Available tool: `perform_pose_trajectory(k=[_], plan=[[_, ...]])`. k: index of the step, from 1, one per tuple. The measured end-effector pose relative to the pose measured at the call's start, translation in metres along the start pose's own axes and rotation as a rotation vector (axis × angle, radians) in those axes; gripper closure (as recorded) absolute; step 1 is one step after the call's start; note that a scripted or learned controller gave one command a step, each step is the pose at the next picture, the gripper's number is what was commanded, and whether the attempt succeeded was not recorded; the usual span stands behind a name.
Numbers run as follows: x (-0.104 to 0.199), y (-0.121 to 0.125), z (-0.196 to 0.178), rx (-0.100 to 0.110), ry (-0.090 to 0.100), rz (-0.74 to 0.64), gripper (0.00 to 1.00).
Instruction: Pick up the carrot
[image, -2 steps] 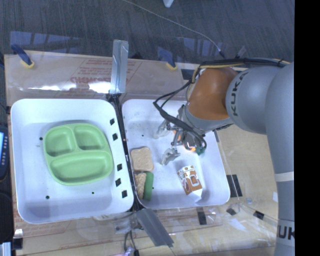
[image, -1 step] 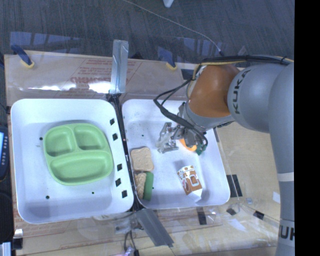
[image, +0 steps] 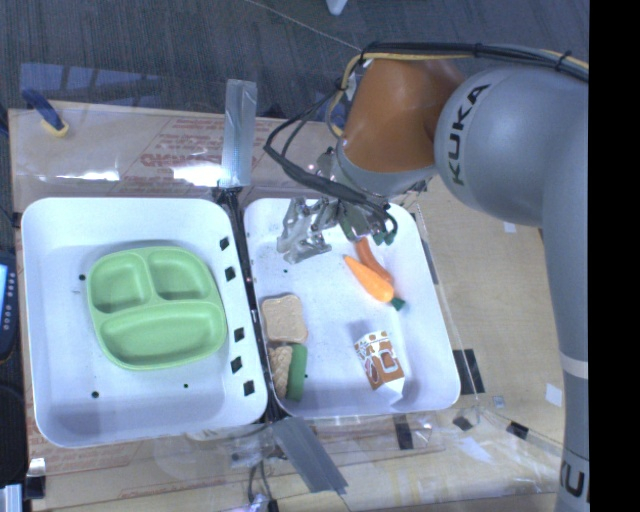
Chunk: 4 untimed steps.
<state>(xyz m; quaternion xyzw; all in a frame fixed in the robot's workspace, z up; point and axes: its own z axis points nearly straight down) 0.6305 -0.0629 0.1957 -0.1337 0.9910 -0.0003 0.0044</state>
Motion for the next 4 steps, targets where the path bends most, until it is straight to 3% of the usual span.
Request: perform_pose_trajectory(k=[1, 2, 4], plan=[[-0.032, 0.015, -0.012, -0.001, 0.003, -0.252, 1.00], [-0.032, 0.034, 0.002, -0.001, 0.008, 0.163, 1.00], [-0.052, 0.111, -0.058, 0.001, 0.005, 0.552, 1.00]])
